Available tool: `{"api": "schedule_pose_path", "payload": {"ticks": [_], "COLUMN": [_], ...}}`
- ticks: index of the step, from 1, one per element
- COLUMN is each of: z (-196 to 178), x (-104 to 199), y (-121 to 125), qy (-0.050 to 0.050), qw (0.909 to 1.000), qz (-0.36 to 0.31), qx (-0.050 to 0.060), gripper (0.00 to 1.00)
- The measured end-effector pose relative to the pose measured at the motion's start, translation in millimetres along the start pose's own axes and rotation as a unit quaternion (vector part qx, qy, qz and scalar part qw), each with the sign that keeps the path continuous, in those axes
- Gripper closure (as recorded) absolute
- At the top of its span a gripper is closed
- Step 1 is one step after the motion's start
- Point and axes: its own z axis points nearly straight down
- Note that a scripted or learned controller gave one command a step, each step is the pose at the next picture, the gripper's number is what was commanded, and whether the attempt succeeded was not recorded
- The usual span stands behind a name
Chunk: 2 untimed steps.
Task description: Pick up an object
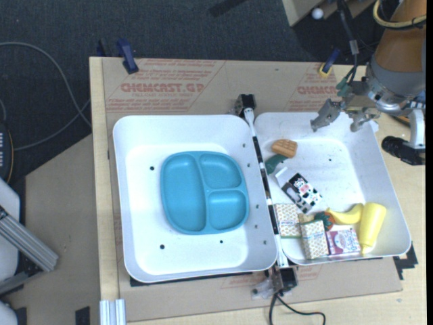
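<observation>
Nothing is lifted yet: the gripper (345, 116) hangs spread wide and bare over the far edge of the right bin (338, 161), whose waffle piece (285, 147), cow-patterned toy (302, 190) and yellow bottle (371, 225) remain to pick, while the table (162, 83) reads "CHEMCAST" in red

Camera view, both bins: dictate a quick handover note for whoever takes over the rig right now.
Gripper: open, holding nothing, above the right bin's far edge.
Right bin: waffle piece, cow-patterned toy, banana, yellow bottle and small boxes along the near side.
Left bin: blue divided plate.
Done: nothing picked.
Left: descend, grasp one object, lift.
</observation>
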Motion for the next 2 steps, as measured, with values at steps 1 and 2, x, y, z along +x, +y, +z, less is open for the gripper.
{"api": "schedule_pose_path", "payload": {"ticks": [1, 2], "z": [73, 127], "x": [41, 41], "y": [33, 33], "qy": [0.001, 0.000], "qw": [1.0000, 1.0000], "qz": [0.000, 0.000], "qx": [0.001, 0.001], "gripper": [0.00, 0.00]}}
